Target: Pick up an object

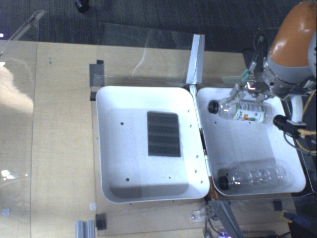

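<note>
Two shallow white bins sit side by side on the wooden tabletop (59, 148). The left bin (114, 133) contains one dark ribbed rectangular pad (164, 134), lying flat near the bin's centre. The right bin (292, 162) contains two clear plastic bottles. The labelled bottle (241, 111) lies on its side along the far edge of that bin, black cap pointing toward the divider between the bins, with a green and orange label on its body. The ribbed bottle (251, 176) lies on its side along the near edge, dark cap also toward the left bin. The arm (292, 43), grey with an orange section, enters from the right above the far corner of the right bin. The pincer (248, 89) is positioned directly above the labelled bottle, at or just over its upper surface; contact cannot be confirmed, and whether the pincer is apart or together cannot be determined.
</note>
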`<action>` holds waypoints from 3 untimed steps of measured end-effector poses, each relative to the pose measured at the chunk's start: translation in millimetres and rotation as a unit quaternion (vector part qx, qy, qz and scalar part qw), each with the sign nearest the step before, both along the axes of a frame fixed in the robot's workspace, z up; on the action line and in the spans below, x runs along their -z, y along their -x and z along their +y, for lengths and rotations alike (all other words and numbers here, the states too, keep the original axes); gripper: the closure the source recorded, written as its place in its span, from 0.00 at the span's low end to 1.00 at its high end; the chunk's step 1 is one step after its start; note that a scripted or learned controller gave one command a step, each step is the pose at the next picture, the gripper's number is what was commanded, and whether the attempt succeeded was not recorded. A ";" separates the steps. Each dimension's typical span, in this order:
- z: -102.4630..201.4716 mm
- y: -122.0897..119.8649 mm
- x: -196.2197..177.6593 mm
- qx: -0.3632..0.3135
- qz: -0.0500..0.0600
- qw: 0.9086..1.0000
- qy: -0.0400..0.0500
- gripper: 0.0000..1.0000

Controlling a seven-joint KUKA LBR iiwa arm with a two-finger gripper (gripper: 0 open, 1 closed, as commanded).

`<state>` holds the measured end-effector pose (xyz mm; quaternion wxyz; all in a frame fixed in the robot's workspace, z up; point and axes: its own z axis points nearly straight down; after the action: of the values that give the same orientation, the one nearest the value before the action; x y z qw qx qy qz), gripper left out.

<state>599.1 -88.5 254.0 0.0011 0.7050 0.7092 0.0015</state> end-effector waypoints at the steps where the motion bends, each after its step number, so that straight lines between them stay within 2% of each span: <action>1: -63.5 -49.8 99.7 0.030 -0.005 1.000 0.001 0.00; 2: -35.5 -70.9 166.7 -0.019 -0.002 1.000 0.000 0.00; 3: -16.5 -68.1 167.1 -0.129 0.004 0.992 0.006 0.00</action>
<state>667.3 -105.0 86.8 0.0024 0.6078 0.7941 -0.0049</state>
